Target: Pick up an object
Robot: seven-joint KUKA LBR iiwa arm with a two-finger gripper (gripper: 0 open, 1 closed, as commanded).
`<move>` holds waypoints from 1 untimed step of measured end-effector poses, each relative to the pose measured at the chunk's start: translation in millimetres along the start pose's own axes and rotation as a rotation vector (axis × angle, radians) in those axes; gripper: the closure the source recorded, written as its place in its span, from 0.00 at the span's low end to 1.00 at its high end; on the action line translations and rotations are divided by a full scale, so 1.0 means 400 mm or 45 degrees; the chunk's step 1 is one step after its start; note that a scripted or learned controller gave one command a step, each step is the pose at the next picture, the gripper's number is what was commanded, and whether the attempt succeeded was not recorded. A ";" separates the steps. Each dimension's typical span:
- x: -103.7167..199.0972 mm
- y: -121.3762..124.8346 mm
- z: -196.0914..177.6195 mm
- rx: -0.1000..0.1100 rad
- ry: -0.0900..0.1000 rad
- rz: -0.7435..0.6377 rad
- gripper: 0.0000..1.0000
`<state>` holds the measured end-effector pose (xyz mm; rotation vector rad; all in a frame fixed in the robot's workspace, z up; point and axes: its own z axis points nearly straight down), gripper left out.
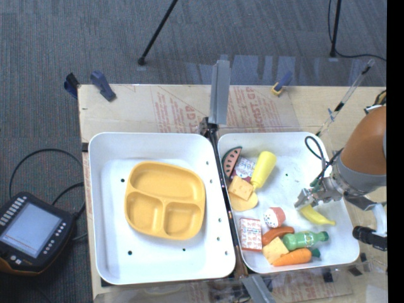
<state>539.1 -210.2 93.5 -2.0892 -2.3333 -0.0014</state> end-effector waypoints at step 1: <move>0.258 0.000 -0.234 -0.012 -0.007 0.080 1.00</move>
